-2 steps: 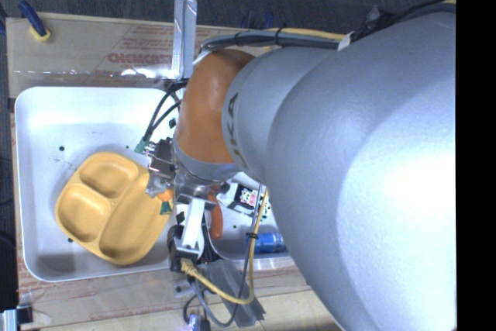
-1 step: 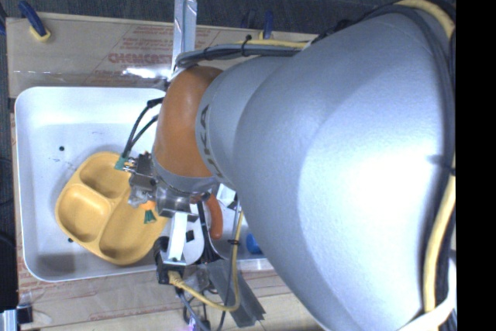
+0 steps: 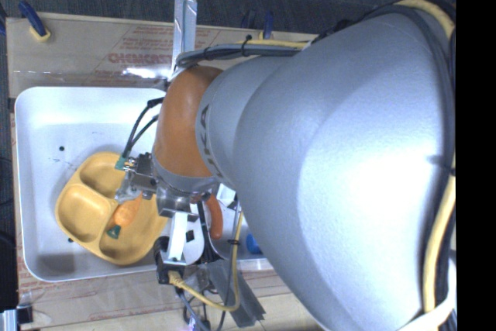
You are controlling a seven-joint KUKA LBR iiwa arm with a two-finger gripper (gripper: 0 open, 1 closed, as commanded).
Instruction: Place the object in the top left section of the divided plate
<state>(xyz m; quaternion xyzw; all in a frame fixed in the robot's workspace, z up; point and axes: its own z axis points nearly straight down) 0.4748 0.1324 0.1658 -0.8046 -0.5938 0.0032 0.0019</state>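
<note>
I see the carrot-like orange object point(image 3: 124, 215) lying in the yellow divided plate point(image 3: 81, 205), at 3 o'clock of its centre, beside my tool point(image 3: 143, 186), whose grip I cannot tell; placement looks nearly done.

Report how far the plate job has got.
Done: an orange carrot-like object lies on the yellow divided plate in the left white bin, in a right-hand section. In hand: the arm hangs over the plate. Left: confirming that this is the top left section; the arm hides part of the plate.
</note>
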